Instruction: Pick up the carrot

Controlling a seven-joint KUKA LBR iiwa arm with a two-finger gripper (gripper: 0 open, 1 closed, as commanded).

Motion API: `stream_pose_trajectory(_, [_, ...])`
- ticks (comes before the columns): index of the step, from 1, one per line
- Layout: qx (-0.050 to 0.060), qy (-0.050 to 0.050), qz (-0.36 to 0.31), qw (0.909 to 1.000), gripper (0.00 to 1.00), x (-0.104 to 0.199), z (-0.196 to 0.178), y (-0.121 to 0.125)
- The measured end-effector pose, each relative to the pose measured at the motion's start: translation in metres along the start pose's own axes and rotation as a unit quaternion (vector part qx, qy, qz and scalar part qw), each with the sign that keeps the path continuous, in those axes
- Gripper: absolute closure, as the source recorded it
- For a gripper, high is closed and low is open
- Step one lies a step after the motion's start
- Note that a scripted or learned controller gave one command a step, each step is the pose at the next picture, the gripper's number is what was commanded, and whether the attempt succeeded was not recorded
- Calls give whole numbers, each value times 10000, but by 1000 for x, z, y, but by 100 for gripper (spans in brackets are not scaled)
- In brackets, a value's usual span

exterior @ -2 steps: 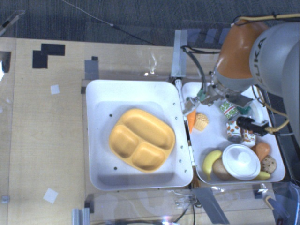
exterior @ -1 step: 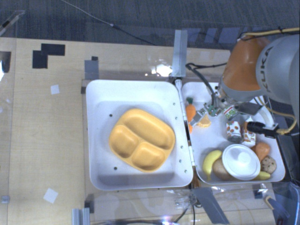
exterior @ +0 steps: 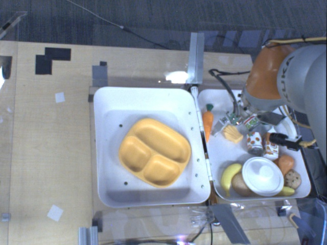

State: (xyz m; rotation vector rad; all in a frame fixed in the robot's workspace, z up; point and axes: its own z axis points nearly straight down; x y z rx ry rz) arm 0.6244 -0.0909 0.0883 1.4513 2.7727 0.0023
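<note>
Light wood-grain bench, seen from above at slant. Two shallow white bins side by side on it, rims touching: left bin, right bin. Metal bracket upright at far junction of bins. Black L-shaped marker at far left; small pale squares scattered on wood.

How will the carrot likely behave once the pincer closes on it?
The carrot looks like a smooth, tapered toy, so it is probably stiff and light. Its round, glossy sides may let it slip or roll. It lies close along the right bin's left wall, which may crowd the grasp.
</note>
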Motion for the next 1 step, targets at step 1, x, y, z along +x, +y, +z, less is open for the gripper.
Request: stream_pose_trajectory(1, [-40, -15, -28, 10000, 100, 0, -14, 4])
